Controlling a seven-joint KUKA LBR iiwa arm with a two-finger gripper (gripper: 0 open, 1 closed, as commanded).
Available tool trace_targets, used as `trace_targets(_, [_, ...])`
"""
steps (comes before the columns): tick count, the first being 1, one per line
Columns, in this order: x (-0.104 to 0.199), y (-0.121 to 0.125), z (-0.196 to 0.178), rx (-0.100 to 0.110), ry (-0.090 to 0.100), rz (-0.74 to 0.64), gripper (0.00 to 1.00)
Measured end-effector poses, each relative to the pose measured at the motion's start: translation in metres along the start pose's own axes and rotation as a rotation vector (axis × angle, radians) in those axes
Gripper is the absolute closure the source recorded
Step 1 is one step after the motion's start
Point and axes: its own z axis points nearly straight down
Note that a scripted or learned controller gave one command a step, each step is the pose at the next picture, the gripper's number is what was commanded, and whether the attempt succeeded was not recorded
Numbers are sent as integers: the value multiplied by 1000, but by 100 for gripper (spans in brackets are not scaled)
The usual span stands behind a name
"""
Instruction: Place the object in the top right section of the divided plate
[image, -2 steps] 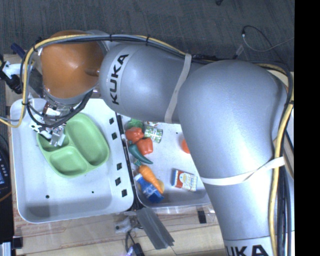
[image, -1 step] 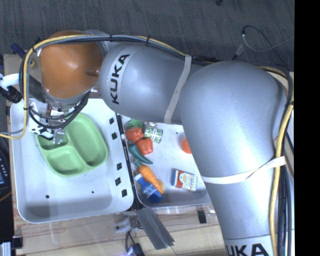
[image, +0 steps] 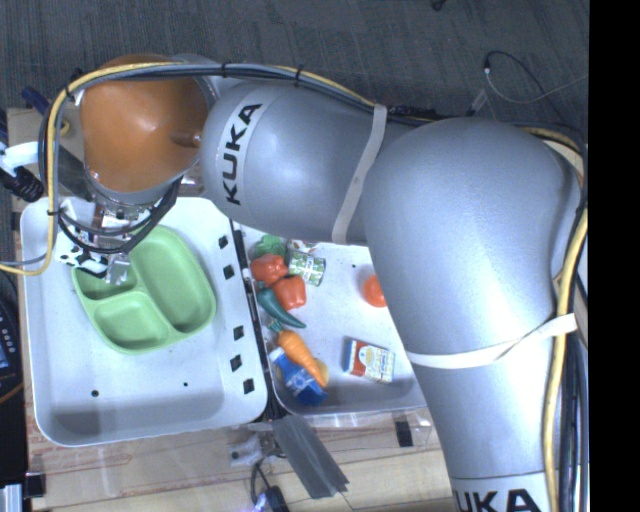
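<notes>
Gripper (image: 112, 268) hangs low over the far corner of the green divided plate (image: 172, 300) in the left bin (image: 120, 410), probably to release the object there, but I cannot tell if it is open, closed, or carrying anything.

divided plate (image: 160, 295) in left bin (image: 60, 400), upper half | carton (image: 369, 360) in right bin (image: 400, 400), near front edge

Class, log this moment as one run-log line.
tool: over green divided plate | plate: left bin | toy food: right bin | placement: unconfirmed
</notes>
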Motion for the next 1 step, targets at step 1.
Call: trace_targets(1, [-1,-1,-9,2,-2,1,100])
